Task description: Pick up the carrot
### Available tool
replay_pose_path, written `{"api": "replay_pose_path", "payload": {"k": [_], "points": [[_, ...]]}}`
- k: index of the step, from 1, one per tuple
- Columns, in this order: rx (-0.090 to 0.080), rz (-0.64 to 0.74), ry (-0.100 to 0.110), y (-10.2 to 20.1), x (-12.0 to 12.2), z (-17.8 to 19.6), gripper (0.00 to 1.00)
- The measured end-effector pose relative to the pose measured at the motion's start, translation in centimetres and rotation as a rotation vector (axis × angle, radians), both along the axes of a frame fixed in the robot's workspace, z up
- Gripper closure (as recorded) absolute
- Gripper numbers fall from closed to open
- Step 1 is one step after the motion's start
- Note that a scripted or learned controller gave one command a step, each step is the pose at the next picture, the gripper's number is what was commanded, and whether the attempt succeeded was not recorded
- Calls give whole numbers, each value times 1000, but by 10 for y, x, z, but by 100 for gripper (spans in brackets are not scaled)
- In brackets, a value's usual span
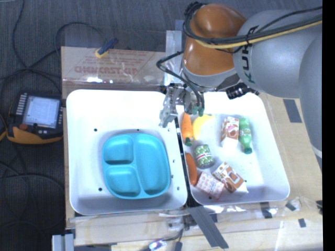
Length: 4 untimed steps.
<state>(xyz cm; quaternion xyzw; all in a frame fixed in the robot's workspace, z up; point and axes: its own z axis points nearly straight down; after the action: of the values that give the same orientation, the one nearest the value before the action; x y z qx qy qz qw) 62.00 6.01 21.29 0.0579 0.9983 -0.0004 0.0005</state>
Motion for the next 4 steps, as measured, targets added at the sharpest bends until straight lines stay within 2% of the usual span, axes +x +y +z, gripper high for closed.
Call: {"api": "replay_pose_path", "payload": {"k": [1,2,3,4], "points": [[2,391,-4,-19,27,115,100],[2,564,-4,25,1,191,100],[2,708,0,28,32,50,100],[2,795,-4,102,49,98,100]]}}
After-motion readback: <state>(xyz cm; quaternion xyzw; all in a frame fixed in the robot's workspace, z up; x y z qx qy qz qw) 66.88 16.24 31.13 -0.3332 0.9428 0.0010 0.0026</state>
